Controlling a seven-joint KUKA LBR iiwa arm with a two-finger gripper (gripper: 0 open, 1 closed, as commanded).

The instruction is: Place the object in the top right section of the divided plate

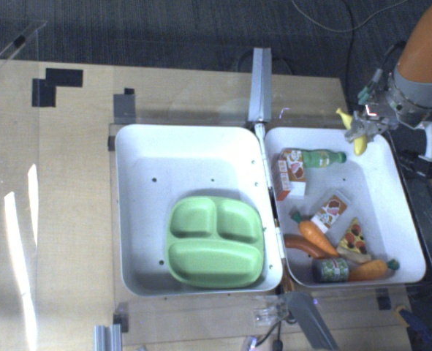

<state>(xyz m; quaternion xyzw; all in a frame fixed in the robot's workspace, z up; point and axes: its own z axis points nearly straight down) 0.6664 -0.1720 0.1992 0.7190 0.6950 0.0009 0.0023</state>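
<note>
Risk of dropping: toy banana (354, 135) pinched narrowly in end effector (360, 130) above right bin's (409, 218) far-right corner, well apart from green divided plate (216, 241) in left bin (139, 218).

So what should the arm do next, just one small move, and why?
Probably carry the banana left across the divider, toward the green plate. The gripper sits above the right bin's top right corner with the yellow banana seemingly between its fingers, and the plate's top right section lies bare in the left bin.
</note>
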